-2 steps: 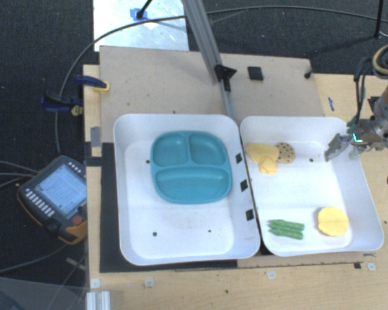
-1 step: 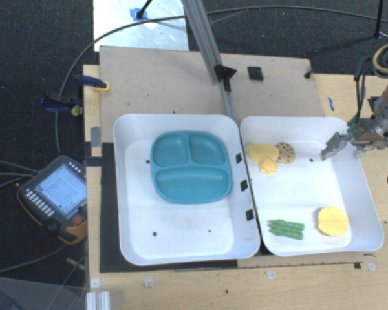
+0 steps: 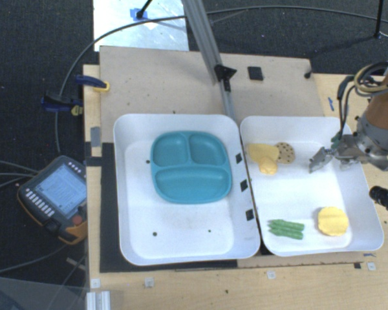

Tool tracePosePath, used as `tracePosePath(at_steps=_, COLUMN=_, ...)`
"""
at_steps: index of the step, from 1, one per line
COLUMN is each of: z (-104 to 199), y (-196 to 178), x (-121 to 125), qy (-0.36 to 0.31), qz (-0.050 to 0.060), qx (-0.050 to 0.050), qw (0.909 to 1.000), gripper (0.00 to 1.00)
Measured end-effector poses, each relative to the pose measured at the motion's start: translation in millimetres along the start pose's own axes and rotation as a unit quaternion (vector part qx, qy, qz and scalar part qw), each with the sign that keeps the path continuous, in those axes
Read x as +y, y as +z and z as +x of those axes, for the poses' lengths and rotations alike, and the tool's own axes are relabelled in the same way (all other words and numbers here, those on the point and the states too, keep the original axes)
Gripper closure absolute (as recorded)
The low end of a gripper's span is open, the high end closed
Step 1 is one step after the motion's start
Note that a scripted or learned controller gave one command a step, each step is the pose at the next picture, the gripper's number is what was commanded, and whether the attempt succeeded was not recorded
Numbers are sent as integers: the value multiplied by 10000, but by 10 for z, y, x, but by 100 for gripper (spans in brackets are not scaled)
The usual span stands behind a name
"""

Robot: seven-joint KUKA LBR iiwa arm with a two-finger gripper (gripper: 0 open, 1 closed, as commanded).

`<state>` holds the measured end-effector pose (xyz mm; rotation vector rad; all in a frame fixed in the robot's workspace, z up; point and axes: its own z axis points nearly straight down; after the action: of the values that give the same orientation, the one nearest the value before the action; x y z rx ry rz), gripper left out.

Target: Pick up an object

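Observation:
In the right bin (image 3: 310, 237) lie a yellow wedge-shaped piece (image 3: 263, 152) with a small yellow lump (image 3: 268, 167) below it, a brown dotted cookie (image 3: 284, 151), green beans (image 3: 286, 228) and a round yellow disc (image 3: 333, 221). My gripper (image 3: 321, 159) hangs over the right bin's upper right part, pointing left. It is to the right of the cookie and well above the yellow disc. Nothing shows between its fingers.
The left bin (image 3: 139, 237) holds a blue divided plate (image 3: 191, 167). A slanted metal pole (image 3: 204, 34) crosses the bench at the back. A teach pendant (image 3: 55, 197) lies left of the bench. Cables run across the dark floor.

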<state>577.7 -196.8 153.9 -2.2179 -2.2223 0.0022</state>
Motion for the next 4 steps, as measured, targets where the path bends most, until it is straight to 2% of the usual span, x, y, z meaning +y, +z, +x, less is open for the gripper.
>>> tracePosePath(at_steps=1, z=-8, y=589, x=-86, qy=4, qz=6, qx=2, qw=10000, gripper=0)
tracePosePath(at_steps=2, z=-18, y=657, x=-62, qy=4, qz=-37, qx=-10, qw=10000, gripper=0)
tracePosePath(at_steps=3, z=-9, y=528, x=-34, qy=-2, qz=-79, qx=-6, qw=10000, gripper=100)
tracePosePath(at_steps=4, z=19, y=84, x=-43, qy=-13, qz=-39, qx=-10, qw=10000, gripper=100)
